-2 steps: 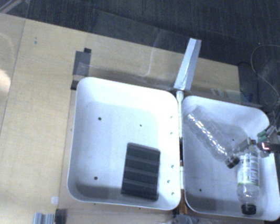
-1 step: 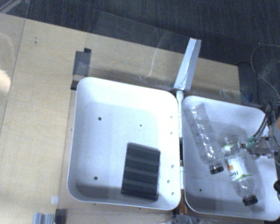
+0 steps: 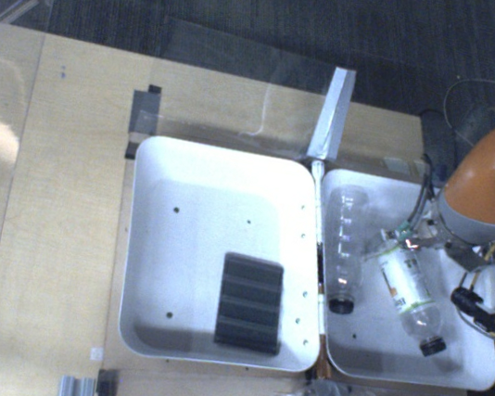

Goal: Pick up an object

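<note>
Gripper [image 3: 407, 236] hangs low over the right bin [image 3: 481, 377], at the upper end of a clear plastic bottle with a label [image 3: 409, 287] lying aslant; how it is set I cannot tell. That bottle looks light, slick and crushable, best taken across its labelled middle. Left of it lies a second clear bottle [image 3: 345, 246] with a black cap. Left of the right bin, a dark ribbed block [image 3: 250, 303] sits in the other bin [image 3: 145, 222].
</note>
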